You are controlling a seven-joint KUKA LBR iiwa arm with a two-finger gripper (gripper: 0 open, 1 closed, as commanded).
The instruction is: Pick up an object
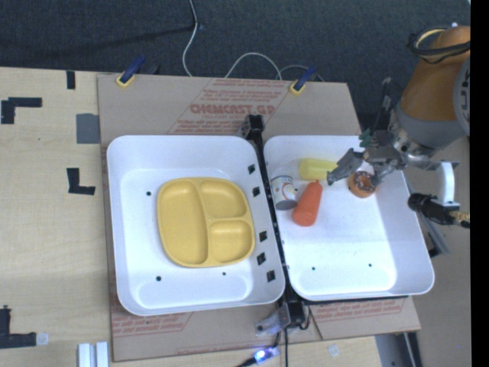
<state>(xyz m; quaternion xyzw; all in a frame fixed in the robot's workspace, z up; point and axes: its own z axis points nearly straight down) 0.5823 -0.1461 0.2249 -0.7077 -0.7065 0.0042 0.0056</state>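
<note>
In the right bin [359,270] lie a yellow block [315,168], an orange-red cylinder [307,203], a small white and grey item [283,192] and a small round orange-brown piece [362,183]. My gripper [356,173] hangs over the bin's upper right part, open, its dark fingers [340,171] spread. The round piece sits right at the fingertips, low between them; I cannot tell whether they touch it. The yellow block lies just left of the left finger.
The left bin [130,174] holds a yellow divided plate [206,222]. A black hinge strip [263,205] runs between the two bins. A black and white fixture [437,205] sticks out past the right bin's right wall.
</note>
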